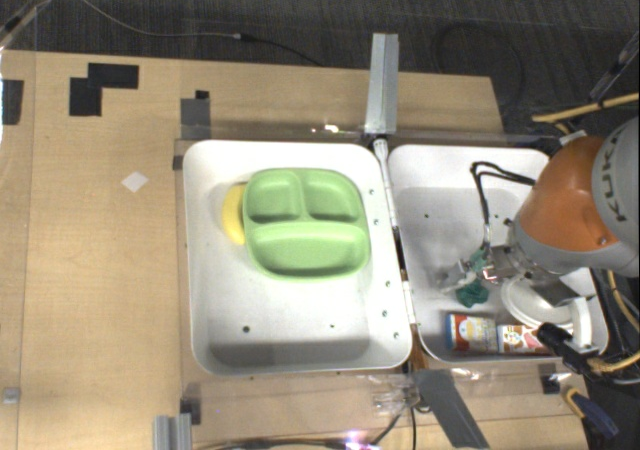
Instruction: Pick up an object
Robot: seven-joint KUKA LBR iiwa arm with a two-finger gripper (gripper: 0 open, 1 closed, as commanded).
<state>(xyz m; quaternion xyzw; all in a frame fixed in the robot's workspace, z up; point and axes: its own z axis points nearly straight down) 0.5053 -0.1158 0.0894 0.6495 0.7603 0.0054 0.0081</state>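
With the tool (478, 273) low in the right bin (430, 198) over a small green object (468, 292), its grip too blurred to tell, a sound pick means centring on that piece, clear of the flat box (490, 332) nearby.

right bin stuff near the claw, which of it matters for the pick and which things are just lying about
In play:
claw, low in the right bin
small green object just under it
flat printed box along the front wall

Lying about:
green divided plate, left bin
yellow object tucked under its edge
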